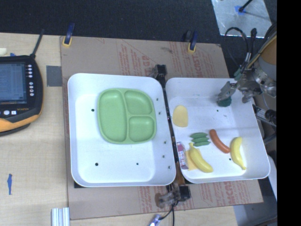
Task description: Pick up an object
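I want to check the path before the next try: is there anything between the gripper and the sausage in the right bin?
Nothing visible. The gripper sits over the bin's far right corner; bare white floor lies between it and the sausage.

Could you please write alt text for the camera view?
The gripper hovers over the right bin's upper corner, above two bananas, a sausage, a pea pod and a yellow chip; the left bin holds a green divided plate.
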Controlling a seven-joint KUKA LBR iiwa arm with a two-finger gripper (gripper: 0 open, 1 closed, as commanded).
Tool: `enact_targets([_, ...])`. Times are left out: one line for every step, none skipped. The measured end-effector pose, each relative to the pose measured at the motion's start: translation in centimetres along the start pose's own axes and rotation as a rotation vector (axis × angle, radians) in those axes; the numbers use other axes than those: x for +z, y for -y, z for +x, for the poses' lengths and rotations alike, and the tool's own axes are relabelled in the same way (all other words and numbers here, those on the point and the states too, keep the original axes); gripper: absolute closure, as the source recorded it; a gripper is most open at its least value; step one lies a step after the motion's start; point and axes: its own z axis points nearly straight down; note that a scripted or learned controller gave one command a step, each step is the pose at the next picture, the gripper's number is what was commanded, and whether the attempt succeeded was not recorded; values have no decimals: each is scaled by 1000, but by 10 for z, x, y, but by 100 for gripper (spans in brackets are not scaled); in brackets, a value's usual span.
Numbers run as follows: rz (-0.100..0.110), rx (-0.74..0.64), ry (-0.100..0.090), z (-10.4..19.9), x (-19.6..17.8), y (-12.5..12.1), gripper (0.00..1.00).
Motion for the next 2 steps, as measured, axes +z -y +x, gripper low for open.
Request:
enact_targets([1, -3, 1, -25, 105, -47, 0])
enact_targets([-3, -1, 1, -36, 121, -54, 0])
